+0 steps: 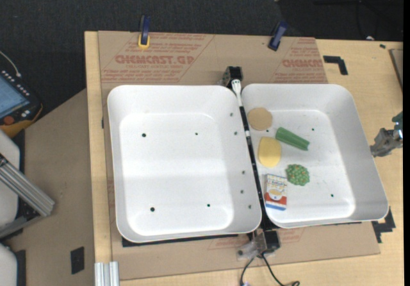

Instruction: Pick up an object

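Well apart from the gripper point(384, 142) at the right rim, state unclear: green pod point(293, 138) mid-bin.

Right bin point(339, 108): items crowd left side; right half open.

A brown board point(211, 54), perhaps cardboard, underlies both white bins point(128, 169); two blue clamps point(145, 29) grip its far edge.

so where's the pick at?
Nothing looks picked yet. All five items lie in the right bin: tan disc, green stick, yellow piece, green clump, red-and-white packet. The tool sits at that bin's right rim. Approach, grasp and lift remain.
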Controlling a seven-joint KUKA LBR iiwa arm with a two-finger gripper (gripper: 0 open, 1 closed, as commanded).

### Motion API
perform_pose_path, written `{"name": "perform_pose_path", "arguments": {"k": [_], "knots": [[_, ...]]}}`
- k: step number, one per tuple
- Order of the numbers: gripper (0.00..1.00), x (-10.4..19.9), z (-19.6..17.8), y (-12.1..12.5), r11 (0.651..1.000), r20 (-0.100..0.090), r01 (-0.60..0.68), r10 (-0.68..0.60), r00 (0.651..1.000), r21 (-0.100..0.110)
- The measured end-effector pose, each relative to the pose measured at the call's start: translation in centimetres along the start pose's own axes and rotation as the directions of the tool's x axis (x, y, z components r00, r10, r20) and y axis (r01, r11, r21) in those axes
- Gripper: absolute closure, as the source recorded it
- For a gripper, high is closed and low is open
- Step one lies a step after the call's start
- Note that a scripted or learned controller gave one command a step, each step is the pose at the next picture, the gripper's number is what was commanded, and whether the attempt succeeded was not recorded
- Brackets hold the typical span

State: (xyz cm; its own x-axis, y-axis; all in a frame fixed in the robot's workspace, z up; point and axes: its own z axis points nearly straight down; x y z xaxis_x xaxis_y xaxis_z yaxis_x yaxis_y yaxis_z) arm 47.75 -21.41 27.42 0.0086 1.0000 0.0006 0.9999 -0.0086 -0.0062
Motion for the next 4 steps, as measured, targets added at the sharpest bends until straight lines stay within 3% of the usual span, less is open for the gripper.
{"name": "perform_pose_path", "arguments": {"k": [1,2,3,4], "knots": [[1.0,8.6,-3.8,0.4,1.0,0.001,0.018,-0.018,1.0,-0.012],[1.0,18.2,-5.1,0.1,1.0,-0.002,0.021,-0.021,1.0,-0.01],[1.0,27.0,-16.9,1.8,1.0,-0.002,0.019,-0.019,1.0,-0.024],[1.0,31.8,-14.6,2.1,1.0,0.0,0.014,-0.014,1.0,-0.002]]}}
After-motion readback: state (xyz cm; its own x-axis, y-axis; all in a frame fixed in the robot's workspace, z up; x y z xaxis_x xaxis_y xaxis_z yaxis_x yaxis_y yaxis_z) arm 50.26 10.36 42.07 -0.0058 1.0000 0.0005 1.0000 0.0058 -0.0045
